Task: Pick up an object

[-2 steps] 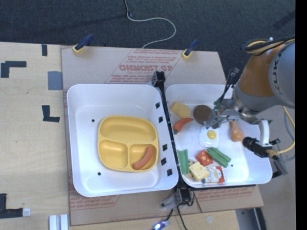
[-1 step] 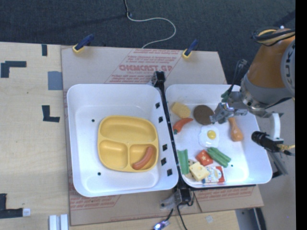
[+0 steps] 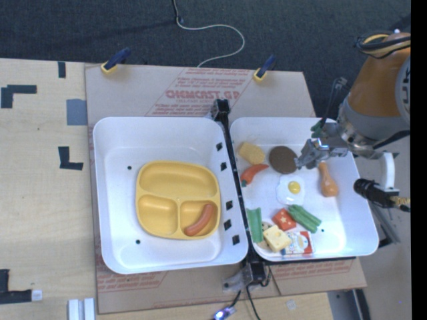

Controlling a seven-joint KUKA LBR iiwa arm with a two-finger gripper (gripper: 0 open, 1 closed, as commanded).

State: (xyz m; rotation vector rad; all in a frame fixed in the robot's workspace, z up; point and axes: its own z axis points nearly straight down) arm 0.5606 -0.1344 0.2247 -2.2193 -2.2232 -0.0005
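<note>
My gripper (image 3: 312, 155) hangs over the right bin (image 3: 357, 235), near its back right part. It sits just right of a brown round patty (image 3: 283, 159) and just left of the top of an orange drumstick-shaped piece (image 3: 327, 181). A fried egg (image 3: 291, 191) lies below it. Further left lie a yellow lump (image 3: 251, 153) and a red-orange pepper (image 3: 253, 173). At the bin's front are a green strip (image 3: 255, 224), a green pod (image 3: 305, 217), a red cube (image 3: 284, 219), a cheese block (image 3: 275, 237) and a printed packet (image 3: 299, 245). I see nothing held in the gripper.
The left bin (image 3: 110, 179) holds a yellow divided plate (image 3: 163, 185) with a sausage (image 3: 201, 219) in its front right compartment. A black divider (image 3: 229, 172) separates the bins. The arm's grey and orange body (image 3: 377, 92) stands over the right bin's right rim.
</note>
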